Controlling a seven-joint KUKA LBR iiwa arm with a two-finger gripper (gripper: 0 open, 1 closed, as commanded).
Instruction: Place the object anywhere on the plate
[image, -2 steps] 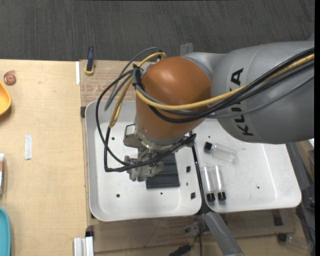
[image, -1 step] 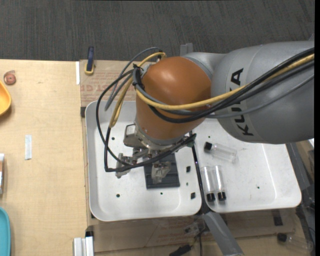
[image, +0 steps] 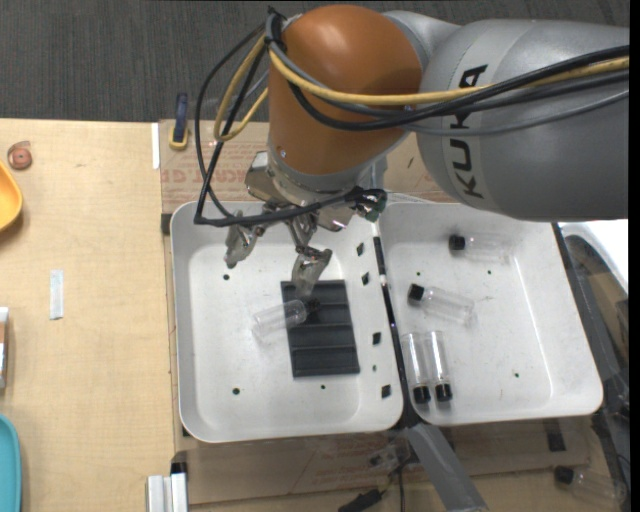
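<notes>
Pincer (image: 272, 250) spread wide, hanging low over the left bin (image: 200, 380), pinching nothing: one finger out toward the bin's back left, the other (image: 310, 268) pointing down at the back edge of the plate (image: 325, 345).

Dark ribbed plate flat in the left bin, toward its right side. Clear vial (image: 278, 320) lying on its side, its dark end touching the plate's left edge, most of its body on the white bin floor just beside. Judged the object to be placed, and not properly on the plate yet.

Step in hand, by the look of it: the approach to a grasp, fingers not yet around the vial. Next move calls for shifting toward the camera and a little left, straddling the vial across its short axis, lowering, closing, then lifting and carrying right by a small amount onto the ribs. Risk of rolling a round, slick tube away under a glancing finger.

Count: two bins, one plate, one vial on the left. In the right bin (image: 560, 390), four more vials: one (image: 472, 243) at the back, one (image: 438, 300) mid-left, two (image: 430, 370) side by side near the front.
</notes>
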